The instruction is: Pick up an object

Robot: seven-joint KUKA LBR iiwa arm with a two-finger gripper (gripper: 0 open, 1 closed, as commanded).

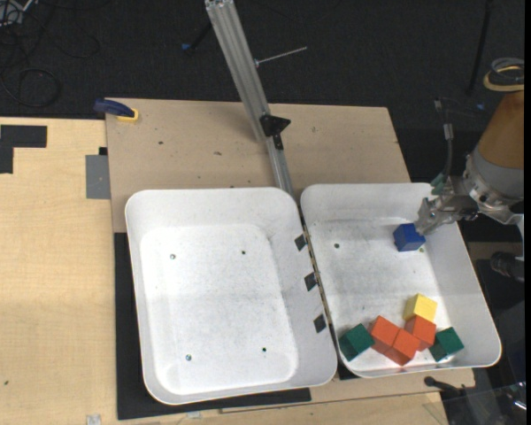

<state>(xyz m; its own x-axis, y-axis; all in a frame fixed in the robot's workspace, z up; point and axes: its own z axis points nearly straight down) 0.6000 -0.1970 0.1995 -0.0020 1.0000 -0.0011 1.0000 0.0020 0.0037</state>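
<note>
Nearest the camera, at the right bin's [478, 277] front edge: cluster of blocks, touching or nearly so. Green block [356, 340] on the left, two orange blocks [391, 336] in the middle, yellow block [421, 307] just behind them, second green block [446, 343] on the right. Left bin [159, 215] has just a few dark specks on the floor.

Further back in the right bin, well apart from the cluster: blue block [409, 237], sitting alone near the right wall. Gripper [432, 212] is right at the blue block's upper right corner, touching or just above it. Can't tell finger spread from this angle, and nothing visibly between them, so not calling it a grasp.

My read: the blue block is the target. To do it well, centre over it, not the corner, straddle two flat faces, go down, close, lift straight. Wall is near, so watch finger clearance on that side.
</note>
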